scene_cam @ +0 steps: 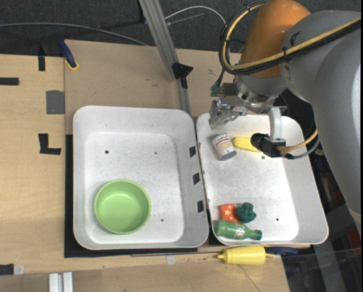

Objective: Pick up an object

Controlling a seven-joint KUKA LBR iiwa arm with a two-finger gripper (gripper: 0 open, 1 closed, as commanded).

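Observation:
My gripper hangs over the far left corner of the right bin, under the orange-banded wrist. Just in front of it a small grey can with an orange label lies on the bin floor, apart from the gripper. A yellow banana lies right of the can, its right end next to a black cable fitting. At the bin's near left sit an orange toy, a dark green toy and a green bottle.
The left bin holds a green bowl at its near left. A yellow bottle lies on the bench outside the right bin's near edge. A grey metal post slants down to the bins' far junction.

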